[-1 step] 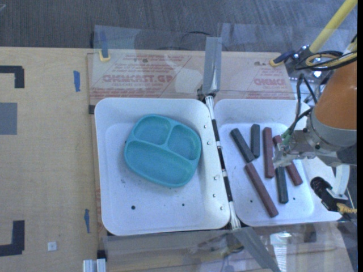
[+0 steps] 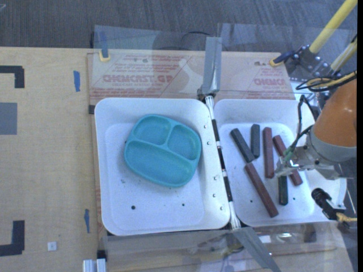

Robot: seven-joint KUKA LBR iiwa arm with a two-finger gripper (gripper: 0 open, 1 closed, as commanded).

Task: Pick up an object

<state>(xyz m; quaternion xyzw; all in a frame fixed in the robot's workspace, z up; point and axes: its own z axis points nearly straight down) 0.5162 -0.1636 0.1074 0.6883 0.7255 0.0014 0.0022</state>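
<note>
Orange-banded grey arm [image 2: 339, 123] hangs its gripper [image 2: 290, 166], spread or closed I cannot tell, over slim maroon and grey sticks [image 2: 268, 152] in the right white bin [image 2: 249, 109]; best to centre on one stick, clear of its neighbours.

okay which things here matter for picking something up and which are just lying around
Belongs to the job:
- gripper, low over the right bin
- sticks lying in that bin, dark and reddish brown

Just lying about:
- blue divided plate in the left bin
- blue tape marks on the bench
</note>
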